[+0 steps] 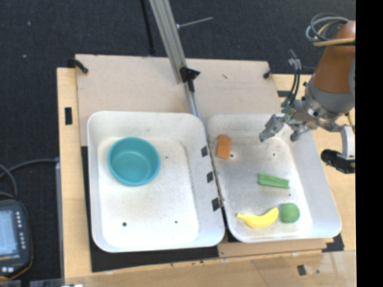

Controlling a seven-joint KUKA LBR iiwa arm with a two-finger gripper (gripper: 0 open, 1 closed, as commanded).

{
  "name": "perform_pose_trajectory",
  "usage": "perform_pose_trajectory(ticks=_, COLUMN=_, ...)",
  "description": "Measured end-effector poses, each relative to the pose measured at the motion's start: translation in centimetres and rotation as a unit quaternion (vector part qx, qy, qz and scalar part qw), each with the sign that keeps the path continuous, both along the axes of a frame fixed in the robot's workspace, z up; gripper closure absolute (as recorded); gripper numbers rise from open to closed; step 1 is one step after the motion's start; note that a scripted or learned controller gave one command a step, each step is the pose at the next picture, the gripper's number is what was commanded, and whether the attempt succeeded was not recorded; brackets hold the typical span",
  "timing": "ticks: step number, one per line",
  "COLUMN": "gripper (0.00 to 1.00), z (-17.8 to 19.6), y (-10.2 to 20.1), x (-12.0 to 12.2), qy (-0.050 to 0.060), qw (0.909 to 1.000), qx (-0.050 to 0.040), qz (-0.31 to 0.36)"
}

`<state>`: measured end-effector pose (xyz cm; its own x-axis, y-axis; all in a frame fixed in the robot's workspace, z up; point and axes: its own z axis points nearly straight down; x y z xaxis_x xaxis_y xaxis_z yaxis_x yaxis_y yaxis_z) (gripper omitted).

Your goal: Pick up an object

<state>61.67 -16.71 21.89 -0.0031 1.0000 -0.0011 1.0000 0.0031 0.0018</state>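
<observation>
My gripper (280, 132) hangs over the upper right part of the right bin (311, 178), its two fingers spread open with nothing between them. In that bin lie an orange block (223, 146) near the upper left, a green stick (273, 181) in the middle, a yellow banana (259, 219) at the front and a green ball (289, 213) just to the banana's right. The gripper is above and to the right of the orange block, apart from every object.
A teal bowl (134, 161) sits in the left bin (149, 220). A slanted aluminium bar (173, 40) runs from the top down to the gap between the bins. A handheld screen (12, 229) lies at the far left, off the bench.
</observation>
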Motion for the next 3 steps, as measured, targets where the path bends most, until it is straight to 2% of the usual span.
perform_pose_trajectory(ticks=1, gripper=0.0, z=0.0, y=0.0, x=0.0, qy=0.0, qw=1.0, qx=-0.0002, qz=0.0)
perform_pose_trajectory(ticks=3, gripper=0.0, z=-11.6, y=-0.1, x=-0.2, qy=0.002, qw=1.0, qx=-0.0002, qz=-0.002)
